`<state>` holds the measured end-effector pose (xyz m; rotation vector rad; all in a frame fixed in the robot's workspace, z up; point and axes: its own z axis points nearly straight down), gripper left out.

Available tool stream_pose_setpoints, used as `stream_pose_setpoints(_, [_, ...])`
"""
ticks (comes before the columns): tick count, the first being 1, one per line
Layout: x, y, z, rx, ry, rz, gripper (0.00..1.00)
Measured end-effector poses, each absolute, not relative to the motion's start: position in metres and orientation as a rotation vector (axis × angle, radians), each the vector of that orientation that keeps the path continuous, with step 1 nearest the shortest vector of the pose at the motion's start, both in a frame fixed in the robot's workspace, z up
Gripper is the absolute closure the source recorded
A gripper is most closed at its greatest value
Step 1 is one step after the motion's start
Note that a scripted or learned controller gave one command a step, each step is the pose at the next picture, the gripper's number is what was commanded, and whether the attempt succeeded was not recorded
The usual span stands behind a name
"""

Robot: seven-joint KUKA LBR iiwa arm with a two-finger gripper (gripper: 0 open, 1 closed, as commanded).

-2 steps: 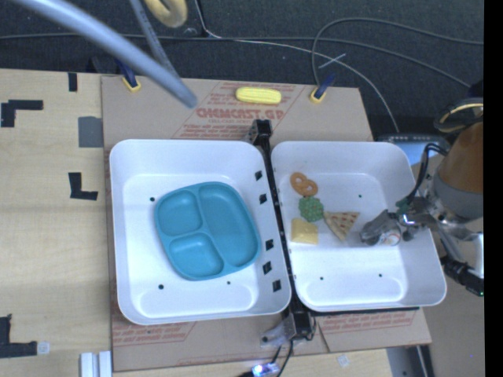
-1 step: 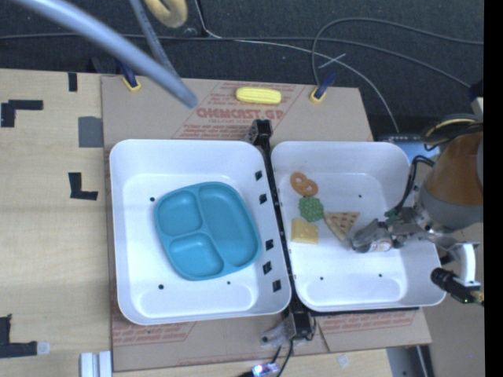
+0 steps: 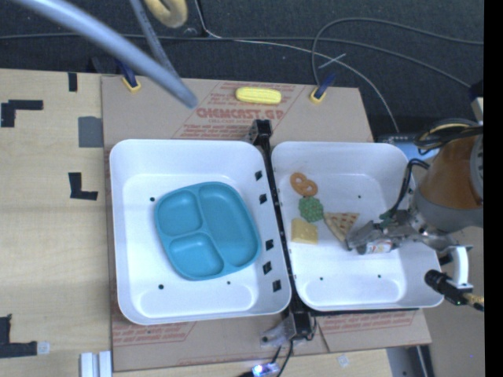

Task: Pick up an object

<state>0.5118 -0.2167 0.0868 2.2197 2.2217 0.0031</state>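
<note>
Camera view: the two-finger metal gripper [image 3: 363,237] hangs low in the right shallow white bin [image 3: 393,293], its tips just beside the tan triangular cracker-like piece [image 3: 340,225].

I cannot tell whether it is apart or closed. To grasp well, it should centre over the piece, away from the yellow square block [image 3: 305,231], green lumpy toy [image 3: 310,209] and brown pretzel-shaped toy [image 3: 302,184]. The far brown cardboard sheet [image 3: 228,115] has red print, perhaps "CHEMCAST".

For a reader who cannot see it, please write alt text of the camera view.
The gripper is low in the right bin beside a triangular cracker, a yellow square, a green piece and a pretzel. The left bin holds a blue divided plate.
</note>
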Motion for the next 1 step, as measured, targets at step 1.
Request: stream_pose_setpoints(1, [0.5134, -0.2164, 0.0985, 2.216, 2.220, 0.008, 1.00])
